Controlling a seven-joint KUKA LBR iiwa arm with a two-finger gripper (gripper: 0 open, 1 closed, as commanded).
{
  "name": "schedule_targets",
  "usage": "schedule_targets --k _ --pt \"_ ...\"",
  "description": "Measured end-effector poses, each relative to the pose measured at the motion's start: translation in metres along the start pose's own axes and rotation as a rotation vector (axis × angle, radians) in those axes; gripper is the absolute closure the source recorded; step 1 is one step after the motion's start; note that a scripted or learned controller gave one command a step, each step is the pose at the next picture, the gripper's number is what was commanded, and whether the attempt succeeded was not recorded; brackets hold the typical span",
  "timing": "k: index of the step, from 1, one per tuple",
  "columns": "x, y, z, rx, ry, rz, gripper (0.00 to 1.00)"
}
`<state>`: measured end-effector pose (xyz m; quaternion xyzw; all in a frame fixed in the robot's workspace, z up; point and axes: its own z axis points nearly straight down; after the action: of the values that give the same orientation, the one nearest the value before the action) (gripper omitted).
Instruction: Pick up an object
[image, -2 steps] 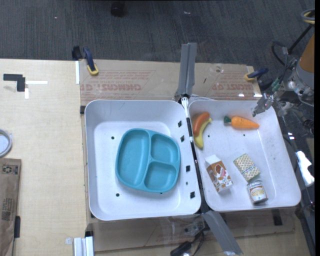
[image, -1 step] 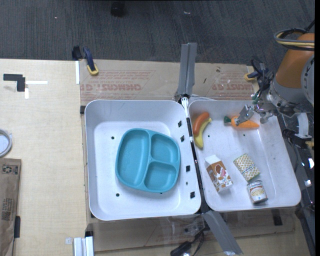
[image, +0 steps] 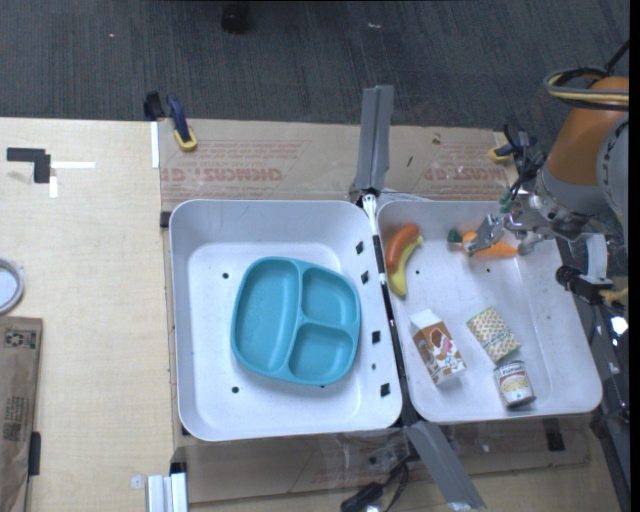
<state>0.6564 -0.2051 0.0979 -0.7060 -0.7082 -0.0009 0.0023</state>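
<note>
My claw hangs over the far corner of the right bin, just above an orange carrot-like toy; whether it grips I cannot tell. Nearer the bin's divider lies a banana. Toward the bin's near edge sit a carton, a patterned packet and a can, their labels unreadable.

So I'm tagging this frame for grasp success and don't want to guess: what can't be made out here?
- Gripper: its fingers are too small and cluttered in the camera view to tell open from shut.
- Orange object: partly covered by the gripper; contact unclear, as is its identity.
- Small can and carton: label print too small to read.
- Arm: cut off by the right edge.
</note>
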Motion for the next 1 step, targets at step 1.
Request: schedule_targets --k 1 --pt "0.0023 0.0005 -0.0085 0.002 0.002 -0.005 1.0"
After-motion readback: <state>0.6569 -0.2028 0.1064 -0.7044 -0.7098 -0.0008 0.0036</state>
